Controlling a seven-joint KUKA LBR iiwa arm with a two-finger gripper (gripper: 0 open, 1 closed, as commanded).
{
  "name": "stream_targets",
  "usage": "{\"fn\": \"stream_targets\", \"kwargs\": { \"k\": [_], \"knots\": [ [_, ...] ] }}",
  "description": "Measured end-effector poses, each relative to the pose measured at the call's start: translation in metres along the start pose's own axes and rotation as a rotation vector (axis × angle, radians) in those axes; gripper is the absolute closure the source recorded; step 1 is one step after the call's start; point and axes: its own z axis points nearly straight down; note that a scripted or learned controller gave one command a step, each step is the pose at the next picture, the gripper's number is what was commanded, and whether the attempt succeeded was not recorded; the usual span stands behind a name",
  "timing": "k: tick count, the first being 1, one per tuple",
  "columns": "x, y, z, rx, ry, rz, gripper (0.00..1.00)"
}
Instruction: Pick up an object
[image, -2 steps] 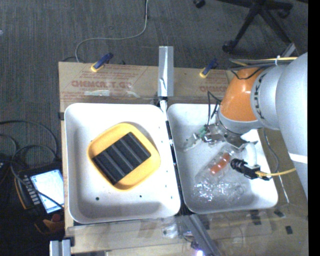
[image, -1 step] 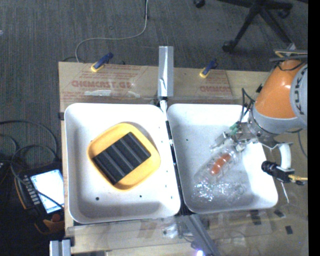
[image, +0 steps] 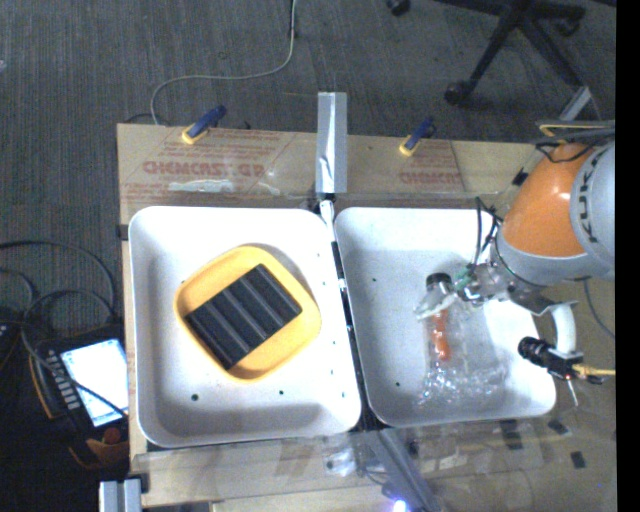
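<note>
Under the hand (image: 441, 290), blurry clear bag (image: 462, 352)

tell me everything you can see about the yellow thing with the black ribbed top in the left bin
The yellow object is a rounded, squarish block that looks like plastic or foam, with a black panel set into its top, marked by parallel ridges. It lies flat on the floor of the left bin, turned at an angle to the bin's walls and sitting roughly in the middle. Nothing rests on it or touches it apart from the bin floor.
</note>
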Motion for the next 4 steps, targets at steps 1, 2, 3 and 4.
{"fn": "stream_targets", "kwargs": {
  "k": [1, 2, 3, 4],
  "knots": [
    [-0.022, 0.037, 0.037, -0.007, -0.006, -0.058, 0.0],
    [-0.01, 0.011, 0.035, -0.027, -0.016, -0.161, 0.0],
    [-0.006, 0.012, 0.026, -0.026, -0.006, -0.163, 1.0],
    [0.01, 0.078, -0.06, 0.0, -0.001, -0.296, 1.0]
  ]
}}
